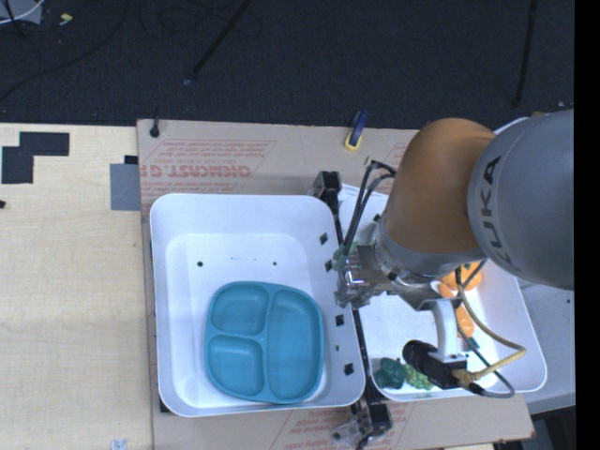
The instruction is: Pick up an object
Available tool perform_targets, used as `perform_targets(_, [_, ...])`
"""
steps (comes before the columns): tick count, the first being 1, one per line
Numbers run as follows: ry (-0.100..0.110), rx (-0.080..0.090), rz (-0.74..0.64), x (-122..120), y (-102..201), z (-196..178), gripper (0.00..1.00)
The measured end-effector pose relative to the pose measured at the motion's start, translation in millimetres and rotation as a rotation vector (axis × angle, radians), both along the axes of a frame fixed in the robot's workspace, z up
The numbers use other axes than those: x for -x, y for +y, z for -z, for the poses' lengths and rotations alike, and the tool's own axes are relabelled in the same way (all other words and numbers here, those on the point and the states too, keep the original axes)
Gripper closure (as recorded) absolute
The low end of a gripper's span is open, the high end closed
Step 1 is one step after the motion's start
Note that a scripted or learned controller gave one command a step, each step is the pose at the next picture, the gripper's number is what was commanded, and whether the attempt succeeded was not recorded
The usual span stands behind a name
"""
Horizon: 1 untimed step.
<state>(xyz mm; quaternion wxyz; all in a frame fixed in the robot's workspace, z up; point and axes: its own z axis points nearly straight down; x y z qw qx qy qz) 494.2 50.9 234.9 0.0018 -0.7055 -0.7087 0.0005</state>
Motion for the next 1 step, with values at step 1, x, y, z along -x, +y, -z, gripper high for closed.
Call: perform_targets(1, [0.003, 0.003, 0.006, -6.2, -15.1, 10.0, 1.0])
